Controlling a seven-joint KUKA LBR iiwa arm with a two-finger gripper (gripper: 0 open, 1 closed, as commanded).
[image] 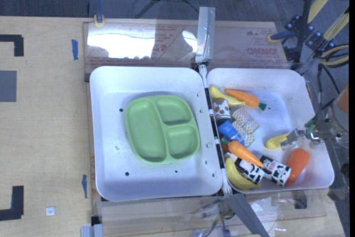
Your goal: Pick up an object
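The right bin (288, 91) holds a jumble of toys. An orange carrot (242, 97) lies at its top over a yellow banana (226, 99). Below them are a small can (222, 111), a checkered packet (244, 122) and a blue item (227, 131). A second carrot (244, 153), another banana (238, 177) and a black-and-white spotted bottle (265, 169) lie along the front. An orange-red rounded toy (298, 162) sits at front right. My gripper (297, 138) hangs low at the bin's right side, just right of a small yellow piece (275, 142) and above the orange-red toy.
The left bin (105, 119) carries a green divided plate (162, 128). A metal divider (205, 36) stands behind the seam between the bins. Cables and tripod legs (316, 36) crowd the back right, and the wooden bench (39, 119) stretches to the left.
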